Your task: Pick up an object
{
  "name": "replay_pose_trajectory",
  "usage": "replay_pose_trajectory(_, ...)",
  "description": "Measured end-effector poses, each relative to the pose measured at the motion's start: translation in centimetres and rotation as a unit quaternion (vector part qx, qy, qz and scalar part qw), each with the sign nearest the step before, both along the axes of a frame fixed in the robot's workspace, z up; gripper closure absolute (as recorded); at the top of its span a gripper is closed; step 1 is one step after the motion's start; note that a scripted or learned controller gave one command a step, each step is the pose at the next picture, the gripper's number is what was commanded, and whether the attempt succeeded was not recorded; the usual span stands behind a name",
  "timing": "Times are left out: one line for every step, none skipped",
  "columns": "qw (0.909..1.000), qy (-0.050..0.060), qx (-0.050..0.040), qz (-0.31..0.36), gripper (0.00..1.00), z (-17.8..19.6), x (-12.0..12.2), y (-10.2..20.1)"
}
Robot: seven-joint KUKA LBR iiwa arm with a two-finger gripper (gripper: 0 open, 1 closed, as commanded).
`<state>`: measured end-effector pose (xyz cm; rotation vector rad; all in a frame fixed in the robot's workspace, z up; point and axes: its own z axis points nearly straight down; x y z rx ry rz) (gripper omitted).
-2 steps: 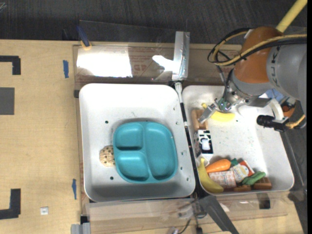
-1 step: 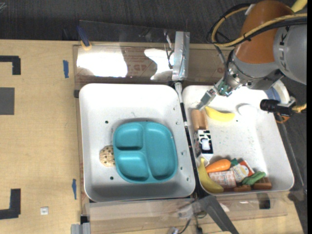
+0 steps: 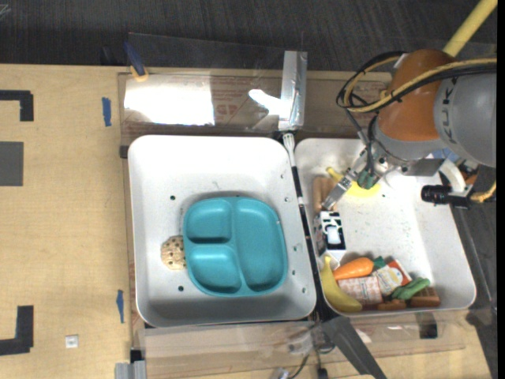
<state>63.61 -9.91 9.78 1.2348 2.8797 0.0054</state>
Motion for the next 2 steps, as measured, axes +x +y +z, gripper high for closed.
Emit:
replay_pose_trajectory(0.9996, -0.001, -0.0004, 0.028, 0.0, 9.2, 2.2, 1.9)
replay_pose_trajectory(0.9997, 0.007, 0.0003, -0.022, 0.0, -0.1, 2.4, 0.2)
